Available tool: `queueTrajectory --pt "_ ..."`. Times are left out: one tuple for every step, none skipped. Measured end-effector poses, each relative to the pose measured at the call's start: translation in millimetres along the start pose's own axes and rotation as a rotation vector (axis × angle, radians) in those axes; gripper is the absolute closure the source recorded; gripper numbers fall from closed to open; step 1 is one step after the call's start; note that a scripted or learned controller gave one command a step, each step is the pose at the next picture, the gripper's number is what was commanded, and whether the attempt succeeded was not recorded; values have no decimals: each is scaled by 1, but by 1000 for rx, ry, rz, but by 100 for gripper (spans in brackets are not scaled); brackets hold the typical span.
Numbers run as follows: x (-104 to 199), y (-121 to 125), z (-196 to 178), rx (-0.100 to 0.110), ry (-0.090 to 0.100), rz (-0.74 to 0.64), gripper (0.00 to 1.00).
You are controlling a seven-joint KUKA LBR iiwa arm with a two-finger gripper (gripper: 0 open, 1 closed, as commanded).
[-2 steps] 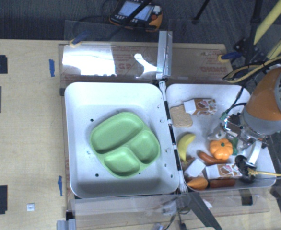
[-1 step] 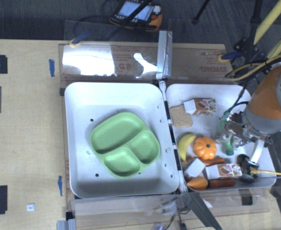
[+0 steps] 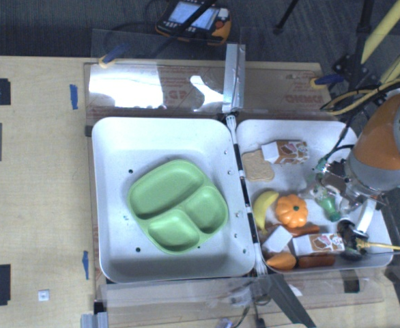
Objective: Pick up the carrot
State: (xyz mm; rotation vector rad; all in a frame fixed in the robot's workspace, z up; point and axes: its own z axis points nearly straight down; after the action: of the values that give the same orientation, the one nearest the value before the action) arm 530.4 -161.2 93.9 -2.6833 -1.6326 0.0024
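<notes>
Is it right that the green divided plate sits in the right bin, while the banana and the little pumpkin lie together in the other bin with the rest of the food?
Not quite. The camera view shows the green divided plate in the left bin, not the right one. The banana and the little pumpkin do lie together in the other bin, the right one, with the rest of the food.

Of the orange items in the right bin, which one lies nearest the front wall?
The carrot at the front wall; the round orange pumpkin sits farther back.
</notes>
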Motion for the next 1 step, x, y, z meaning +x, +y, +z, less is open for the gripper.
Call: queueTrajectory --pt "36 -53 8 -5 2 89 0"
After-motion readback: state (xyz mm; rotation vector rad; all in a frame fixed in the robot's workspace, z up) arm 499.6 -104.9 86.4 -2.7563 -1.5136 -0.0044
